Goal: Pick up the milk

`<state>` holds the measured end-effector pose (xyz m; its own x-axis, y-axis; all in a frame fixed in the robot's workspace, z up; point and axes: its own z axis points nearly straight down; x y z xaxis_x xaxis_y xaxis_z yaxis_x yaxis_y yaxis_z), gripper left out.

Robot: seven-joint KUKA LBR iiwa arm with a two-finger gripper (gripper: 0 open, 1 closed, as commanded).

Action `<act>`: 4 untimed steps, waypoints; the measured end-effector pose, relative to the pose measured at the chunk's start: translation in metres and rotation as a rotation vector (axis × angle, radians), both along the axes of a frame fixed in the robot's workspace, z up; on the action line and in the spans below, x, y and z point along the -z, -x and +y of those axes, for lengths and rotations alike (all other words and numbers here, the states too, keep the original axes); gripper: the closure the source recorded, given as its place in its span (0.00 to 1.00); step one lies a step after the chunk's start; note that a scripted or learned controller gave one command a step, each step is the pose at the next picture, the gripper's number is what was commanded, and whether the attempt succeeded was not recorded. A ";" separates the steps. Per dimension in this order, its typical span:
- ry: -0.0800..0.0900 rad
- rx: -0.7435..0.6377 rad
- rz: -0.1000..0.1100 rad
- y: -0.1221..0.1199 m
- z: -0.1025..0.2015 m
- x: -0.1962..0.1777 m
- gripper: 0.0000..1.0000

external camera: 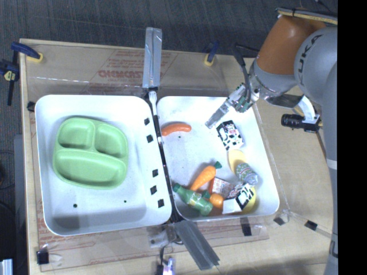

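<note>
Gripper (219,117) poised over right bin (189,153), finger state indiscernible, milk carton (230,135) lying just beside it, untouched

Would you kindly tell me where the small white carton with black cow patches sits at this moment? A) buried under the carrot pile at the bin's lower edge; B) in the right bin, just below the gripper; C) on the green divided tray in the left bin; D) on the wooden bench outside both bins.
B: the small white carton with black cow patches lies on the right bin's floor, just below the gripper, apart from the pile lower down.
</note>
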<state>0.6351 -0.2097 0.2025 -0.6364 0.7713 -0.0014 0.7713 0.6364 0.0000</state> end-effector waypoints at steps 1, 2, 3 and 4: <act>-0.001 0.013 0.003 0.022 0.001 0.098 0.00; 0.000 0.009 0.001 0.021 0.002 0.086 1.00; 0.000 0.185 0.000 0.048 0.009 -0.005 1.00; -0.001 0.255 0.002 0.140 -0.001 -0.003 1.00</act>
